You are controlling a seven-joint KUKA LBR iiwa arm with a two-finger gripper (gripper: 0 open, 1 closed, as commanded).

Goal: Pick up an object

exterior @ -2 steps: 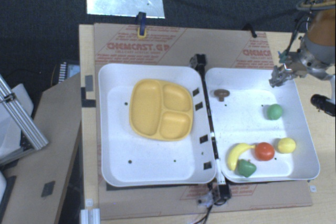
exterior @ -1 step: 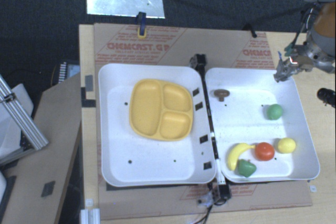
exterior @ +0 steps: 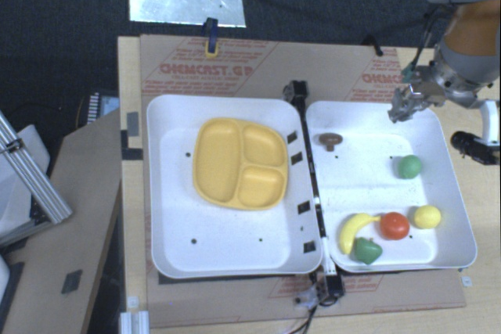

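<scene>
So far nothing is being carried — the gripper (exterior: 401,109) is hovering over the far right corner of the right bin (exterior: 368,160), and whether it is wide or narrow I cannot tell. The whole pick is remaining: green ball (exterior: 408,167), tomato (exterior: 394,225), lemon (exterior: 427,217), banana (exterior: 354,228) and green pepper (exterior: 366,249) are all lying in that bin.

Arm: grey KUKA iiwa arm (exterior: 462,78), rounded orange band (exterior: 474,21) above the wrist, thin black cables looping over the band. Wrist flange silver-grey. Small grey metal two-finger gripper (exterior: 401,112), blurred; a black bracket-like part sits beside the wrist.
</scene>
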